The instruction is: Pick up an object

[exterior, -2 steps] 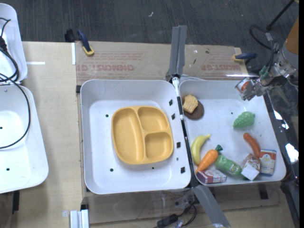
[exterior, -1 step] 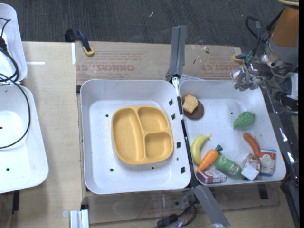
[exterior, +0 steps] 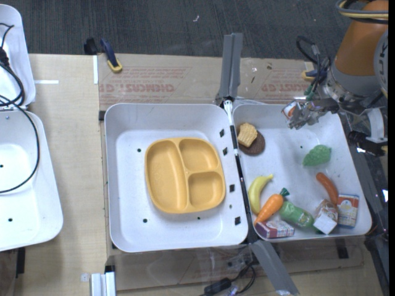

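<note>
Looking down at a slant, the camera view takes in two white bins side by side on the tabletop (exterior: 68,73). One yellow plate (exterior: 184,174) with three compartments sits in the left bin (exterior: 117,165). The right bin (exterior: 290,159) holds the small things, one of each. A cookie (exterior: 250,139), a brown disc with a tan waffled piece on top, lies near the bin's upper left corner. A fuzzy green lump (exterior: 317,155) lies right of the middle, with a red-orange sausage (exterior: 327,187) just below it. Along the near side lie a yellow banana (exterior: 258,192), an orange carrot (exterior: 270,206) with a green top, a green bottle (exterior: 296,214) on its side, a pink and white box (exterior: 275,229), a white carton (exterior: 326,217) and a small box (exterior: 348,209) with an orange label; the carrot lies between the banana and the bottle, touching or nearly touching both.

The arm (exterior: 361,39) reaches in from the right, and its claw (exterior: 300,115) hangs over the far end of the right bin, apart from all the items. Whether the claw is released or clenched cannot be told; nothing is seen in it.
</note>
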Motion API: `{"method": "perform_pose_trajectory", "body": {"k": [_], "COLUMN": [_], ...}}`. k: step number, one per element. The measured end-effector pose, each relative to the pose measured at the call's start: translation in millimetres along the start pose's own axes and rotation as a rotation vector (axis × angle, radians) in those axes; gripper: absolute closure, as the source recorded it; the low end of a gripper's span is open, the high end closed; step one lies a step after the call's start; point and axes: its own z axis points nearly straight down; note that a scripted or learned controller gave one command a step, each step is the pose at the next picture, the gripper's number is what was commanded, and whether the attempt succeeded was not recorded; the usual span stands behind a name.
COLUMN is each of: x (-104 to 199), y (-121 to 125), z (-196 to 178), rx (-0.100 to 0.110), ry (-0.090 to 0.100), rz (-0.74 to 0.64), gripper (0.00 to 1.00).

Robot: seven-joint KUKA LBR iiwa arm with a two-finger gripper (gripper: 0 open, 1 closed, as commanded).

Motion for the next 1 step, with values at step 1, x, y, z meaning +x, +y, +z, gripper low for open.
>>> {"method": "perform_pose_trajectory", "body": {"k": [1], "x": [19.8], "y": [-34.4], "z": [1.0], "rx": [0.001], "ry": [0.001], "rz": [0.162], "gripper": [1.0]}}
